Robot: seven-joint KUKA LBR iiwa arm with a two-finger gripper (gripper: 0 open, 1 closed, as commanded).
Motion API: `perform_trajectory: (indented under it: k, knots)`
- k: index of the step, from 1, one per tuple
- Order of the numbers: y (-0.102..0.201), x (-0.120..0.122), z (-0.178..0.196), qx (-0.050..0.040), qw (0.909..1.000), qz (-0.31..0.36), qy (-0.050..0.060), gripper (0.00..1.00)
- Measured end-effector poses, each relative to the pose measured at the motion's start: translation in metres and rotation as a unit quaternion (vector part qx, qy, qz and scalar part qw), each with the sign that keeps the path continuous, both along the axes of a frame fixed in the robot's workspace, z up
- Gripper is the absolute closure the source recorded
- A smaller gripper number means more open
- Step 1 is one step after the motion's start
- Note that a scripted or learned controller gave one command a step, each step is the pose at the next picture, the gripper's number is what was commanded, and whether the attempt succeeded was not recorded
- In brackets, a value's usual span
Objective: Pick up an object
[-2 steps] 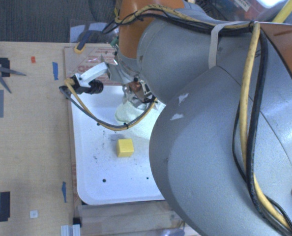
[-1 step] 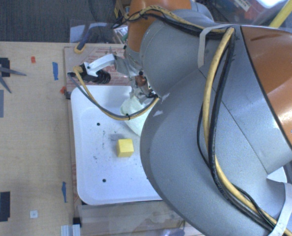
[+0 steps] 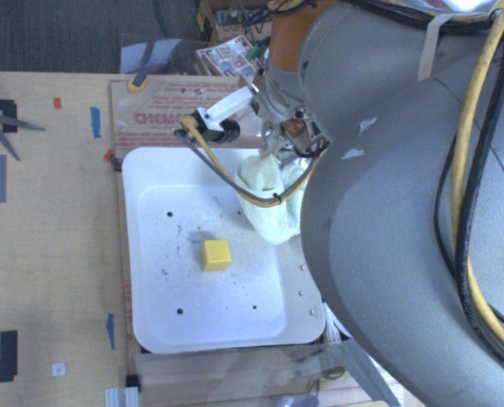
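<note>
The pick looks only part done, and whether anything is actually caught cannot be judged from here. The arm [image 3: 405, 185], a bulky smooth grey shell with an orange band, fills the right side and reaches down over the far right corner of the bin [image 3: 150, 329]. The gripper [image 3: 284, 147] sits low there, right against a pale, soft-looking crumpled thing [image 3: 269, 197], maybe cloth or a bag, that bunches against the bin's right wall; I cannot tell how the gripper is set or whether it has hold of that bundle. A small yellow block [image 3: 216, 254], matte with crisp cube-like edges, lies alone near the middle of the bin floor, well apart from the gripper and untouched. The bin is shallow white plastic with rounded corners, its floor scuffed and speckled with dark marks. A yellow cable [image 3: 226, 172] loops from the wrist across the bin's far edge. The tabletop [image 3: 48, 227] is pale wood. What is left: a secure grip and a lift clear of the bin.
</note>
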State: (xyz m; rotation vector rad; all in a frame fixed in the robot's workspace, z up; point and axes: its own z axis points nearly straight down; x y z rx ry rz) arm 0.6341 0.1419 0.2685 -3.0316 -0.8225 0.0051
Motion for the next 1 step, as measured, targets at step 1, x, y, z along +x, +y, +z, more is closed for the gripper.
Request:
perform_trajectory:
  k: [1]
  knots:
    - [-0.0285,-0.0299,-0.0165,0.0006,0.9946,-0.104,0.000,1.00]
